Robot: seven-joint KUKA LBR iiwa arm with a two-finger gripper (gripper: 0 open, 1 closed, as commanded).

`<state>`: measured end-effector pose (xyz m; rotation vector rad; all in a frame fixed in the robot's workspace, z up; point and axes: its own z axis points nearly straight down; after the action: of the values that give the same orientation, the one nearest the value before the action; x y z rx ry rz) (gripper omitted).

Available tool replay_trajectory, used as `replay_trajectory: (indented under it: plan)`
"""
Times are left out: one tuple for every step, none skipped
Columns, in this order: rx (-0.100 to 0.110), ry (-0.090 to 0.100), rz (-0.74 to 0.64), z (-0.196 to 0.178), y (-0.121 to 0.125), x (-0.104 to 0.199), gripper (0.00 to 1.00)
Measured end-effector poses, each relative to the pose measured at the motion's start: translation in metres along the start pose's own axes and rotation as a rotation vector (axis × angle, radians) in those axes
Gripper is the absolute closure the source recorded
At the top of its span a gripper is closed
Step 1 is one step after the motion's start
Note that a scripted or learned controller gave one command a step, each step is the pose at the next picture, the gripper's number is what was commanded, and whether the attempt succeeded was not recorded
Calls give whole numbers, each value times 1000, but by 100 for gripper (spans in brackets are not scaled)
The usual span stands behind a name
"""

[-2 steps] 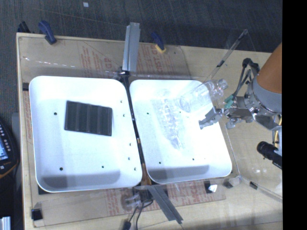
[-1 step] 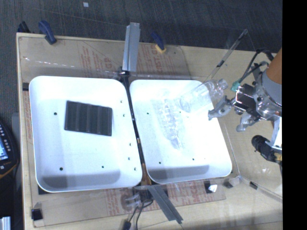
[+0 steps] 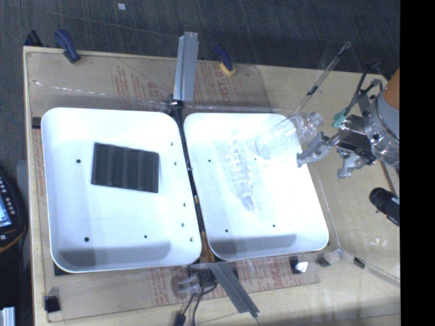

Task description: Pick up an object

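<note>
Clear plastic bottle (image 3: 282, 138), right white bin (image 3: 309, 233), two o'clock corner: clamped between gripper (image 3: 314, 149) fingers. Step: lifting. Next: raise it steadily without slipping.

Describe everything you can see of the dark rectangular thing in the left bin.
The dark rectangular pad is a flat, charcoal-grey slab, apparently ribbed, with faint lines dividing it into about four strips. It lies flat on the floor of the left bin, in the upper-middle part, slightly rotated so its right end sits lower in the camera view. It touches only the bin floor; the gripper is far off, at the right bin's edge.
</note>
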<state>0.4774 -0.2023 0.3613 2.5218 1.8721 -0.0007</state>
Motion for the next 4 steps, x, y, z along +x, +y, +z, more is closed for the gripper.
replay_trajectory:
  plan:
    - [2, 0, 7, 33, 1, -1, 0]
    - [6, 1, 429, 79, -3, 10, 0]
    - [8, 1, 876, 109, -9, 30, 0]
    - [14, 0, 1066, 136, 1, -7, 0]
